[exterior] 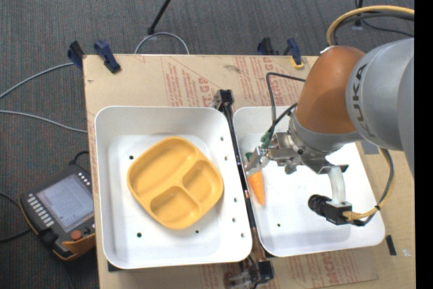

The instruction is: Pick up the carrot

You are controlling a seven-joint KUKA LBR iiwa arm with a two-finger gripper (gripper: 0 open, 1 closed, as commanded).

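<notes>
Unreadable red print on bench (pixel 196 81)

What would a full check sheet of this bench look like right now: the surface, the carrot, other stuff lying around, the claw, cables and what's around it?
Surface: a board bench bearing two shallow white bins side by side, left bin and right bin.
Job's things: the carrot lies in the right bin by its left wall.
Clutter: a yellow divided plate in the left bin.
Grippers: the gripper sits just above the carrot's upper end; whether it grips it cannot be told.
Cables: a yellow hose loops over the arm; grey cables cross the floor.
Surroundings: dark carpet, a handheld control pendant at left, blue clamps on the bench edge.
</notes>
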